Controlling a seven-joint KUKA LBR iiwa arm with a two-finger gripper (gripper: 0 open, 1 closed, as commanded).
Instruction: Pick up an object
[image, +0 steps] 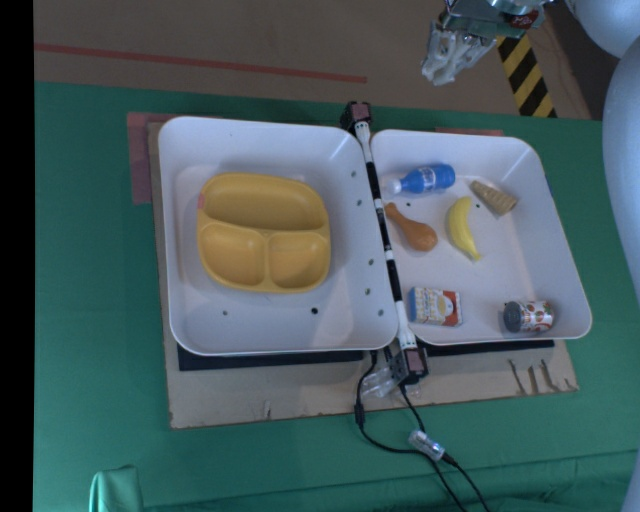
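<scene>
The claw (452, 52) hovers beyond the right bin (560, 260), grip state unclear, likely staged clear before choosing a toy like the banana (461, 226).

The hand (456, 50) is a pale, whitish assembly of translucent-looking plastic, hung below a metallic mounting block with greenish-grey faces. A small red-and-white mark sits on the block's upper right corner. To the right of the hand, the arm (620, 120) presents a smooth, rounded, light grey casing with a soft sheen. Fine detail on the hand is blurred; ribbing or cabling is possibly present.
</scene>
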